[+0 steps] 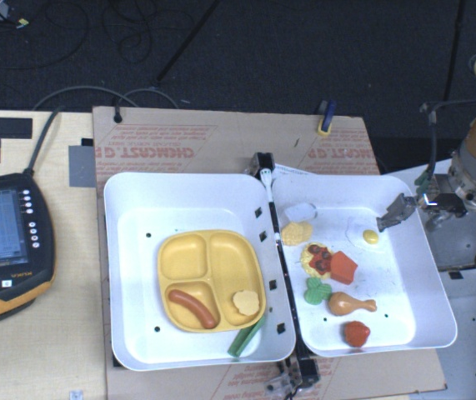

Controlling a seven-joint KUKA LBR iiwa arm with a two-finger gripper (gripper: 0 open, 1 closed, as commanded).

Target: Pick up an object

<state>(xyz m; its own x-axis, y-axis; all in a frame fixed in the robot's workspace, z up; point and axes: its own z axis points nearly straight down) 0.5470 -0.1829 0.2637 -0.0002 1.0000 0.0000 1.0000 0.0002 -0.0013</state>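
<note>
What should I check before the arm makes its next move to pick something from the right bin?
1. Tool is over the right bin: ok, it is at the bin's upper right part.
2. Tool is free of any object: cannot tell, its tip is too small to read.
3. A target is near: ok, the fried egg lies just beside the tool.
4. Target has space around it: ok, the egg lies apart from the other toys.
5. Crowded spots are avoided: not ok around the red block, which touches neighbours.
6. Yellow tray in the left bin is out of the way: ok.
</note>
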